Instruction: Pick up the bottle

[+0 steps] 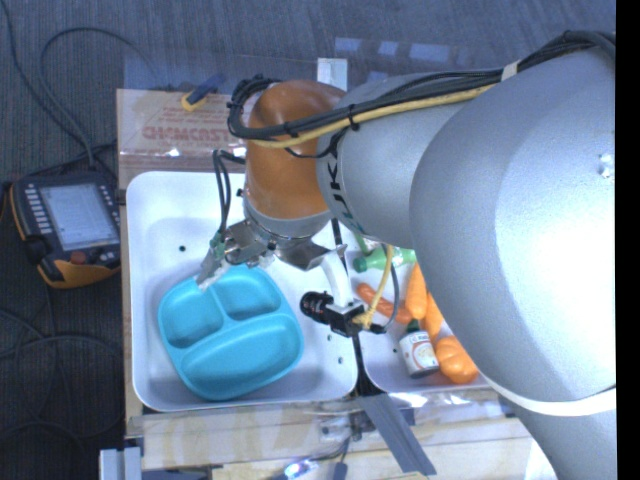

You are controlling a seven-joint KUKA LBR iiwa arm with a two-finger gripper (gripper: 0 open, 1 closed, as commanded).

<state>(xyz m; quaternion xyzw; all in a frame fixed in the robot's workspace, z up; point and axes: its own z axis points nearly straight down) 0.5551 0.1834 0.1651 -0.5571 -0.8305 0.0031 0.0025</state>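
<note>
Bottle (pixel 419 352): small, with a white label and red cap, it lies in the right bin (pixel 385 386) close to that bin's near edge, touching the orange carrot-shaped toys (pixel 440 340) beside it. A green item (pixel 385 260) sits farther back in the same bin, partly hidden by the arm (pixel 480 198). The gripper (pixel 222 258) is over the left bin (pixel 150 218), well apart from the bottle, its fingers (pixel 212 266) close together with nothing between them, the tips at the far edge of a blue divided plate (pixel 232 333) that fills the near half of that bin. A cardboard sheet (pixel 170 128) lies on the counter beyond the left bin, and a teach pendant (pixel 65 223) rests on the floor to the left.
</note>
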